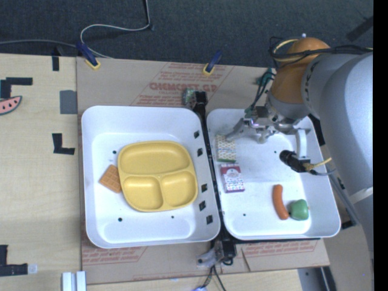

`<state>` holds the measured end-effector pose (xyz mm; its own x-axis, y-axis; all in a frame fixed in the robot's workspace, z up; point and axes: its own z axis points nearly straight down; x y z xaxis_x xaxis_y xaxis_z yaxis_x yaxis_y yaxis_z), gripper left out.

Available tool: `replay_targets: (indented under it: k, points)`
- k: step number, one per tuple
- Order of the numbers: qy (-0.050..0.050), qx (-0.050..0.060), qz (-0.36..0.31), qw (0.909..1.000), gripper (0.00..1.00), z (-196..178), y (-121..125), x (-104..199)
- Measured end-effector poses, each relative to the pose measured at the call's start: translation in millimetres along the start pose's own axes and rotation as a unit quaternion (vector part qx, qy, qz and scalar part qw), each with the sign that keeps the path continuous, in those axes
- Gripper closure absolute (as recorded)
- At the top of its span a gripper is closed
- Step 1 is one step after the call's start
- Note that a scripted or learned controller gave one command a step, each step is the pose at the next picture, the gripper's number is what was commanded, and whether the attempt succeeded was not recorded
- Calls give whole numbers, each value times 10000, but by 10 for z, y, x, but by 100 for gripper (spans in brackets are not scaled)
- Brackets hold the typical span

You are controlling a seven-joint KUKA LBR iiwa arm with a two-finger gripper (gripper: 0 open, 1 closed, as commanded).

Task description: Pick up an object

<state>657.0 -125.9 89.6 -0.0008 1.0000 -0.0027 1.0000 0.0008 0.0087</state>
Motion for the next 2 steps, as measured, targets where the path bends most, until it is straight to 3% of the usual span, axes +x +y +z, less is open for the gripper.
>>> replay_targets:
  k: [1,2]
  points:
    - [-4,-26,5,10000,0,-11,-303,225]
    - [14,-24,4,10000,0,-11,-1026,145]
